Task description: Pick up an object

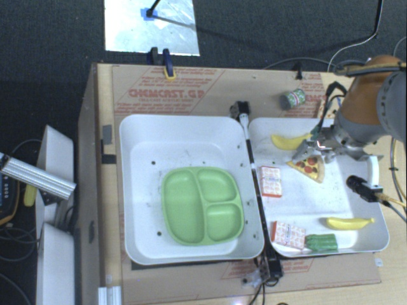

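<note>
hand: metal two-finger hand (313,146) low over the far part of the right bin, at the grey arm's (375,110) tip; can't tell whether it's released or clenched, nothing visibly in its grasp
nearest item: flat triangular toy pizza slice with red dots (308,166), lying just under/next to the hand tip; contact unclear
next: yellow plastic banana (289,142) just left of the hand, on the bin floor near the far wall
right bin: shallow white plastic bin (356,199), holds all the loose items
card 1: small white card with red print (271,181), near the divider, left of the pizza slice; text too small to read
card 2: second white-and-red printed pack (289,235) at the near edge; print not legible
green item: dark green flat block (321,241) touching the right side of card 2
banana 2: second yellow banana (348,222) by the near right corner, well apart from the hand
left bin: white shallow bin (137,145) with a pale green three-compartment plastic plate (202,205) in the middle
outside bins: small green-labelled tin can (294,98) lying on its side on the table behind the right bin; label unreadable
table: brown cardboard-covered table (191,88), red print reads "CHEMCAST GP", smaller lines below not legible
</note>
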{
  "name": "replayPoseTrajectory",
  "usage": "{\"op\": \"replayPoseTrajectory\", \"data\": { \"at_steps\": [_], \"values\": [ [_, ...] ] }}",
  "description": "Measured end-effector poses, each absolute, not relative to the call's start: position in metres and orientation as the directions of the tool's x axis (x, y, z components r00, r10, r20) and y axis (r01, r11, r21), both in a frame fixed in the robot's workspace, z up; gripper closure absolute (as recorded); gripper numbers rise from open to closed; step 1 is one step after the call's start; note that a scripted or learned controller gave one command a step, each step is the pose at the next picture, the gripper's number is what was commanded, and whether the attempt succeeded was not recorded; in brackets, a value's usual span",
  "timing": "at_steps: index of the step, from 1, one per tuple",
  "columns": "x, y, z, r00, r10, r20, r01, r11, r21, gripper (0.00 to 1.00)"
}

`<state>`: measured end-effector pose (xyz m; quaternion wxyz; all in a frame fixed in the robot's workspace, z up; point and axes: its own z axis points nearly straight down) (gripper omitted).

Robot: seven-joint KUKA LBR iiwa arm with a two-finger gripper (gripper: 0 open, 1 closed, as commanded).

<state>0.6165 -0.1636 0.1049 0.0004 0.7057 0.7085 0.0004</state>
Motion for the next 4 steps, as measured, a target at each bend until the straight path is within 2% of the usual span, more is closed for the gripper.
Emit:
{"op": "replayPoseTrajectory", "data": {
  "at_steps": [1, 2, 3, 4],
  "values": [
    [0.662, -0.146, 0.08, -0.007, 1.0, 0.003, 0.999, 0.007, -0.031, 0.0],
    [0.628, -0.156, 0.085, -0.002, 1.0, -0.001, 1.0, 0.002, 0.002, 0.0],
    [0.604, -0.168, 0.11, -0.001, 1.0, -0.002, 1.0, 0.001, 0.002, 0.0],
    [0.598, -0.163, 0.09, -0.001, 1.0, -0.006, 1.0, 0.001, 0.013, 0.0]
  ]
}}
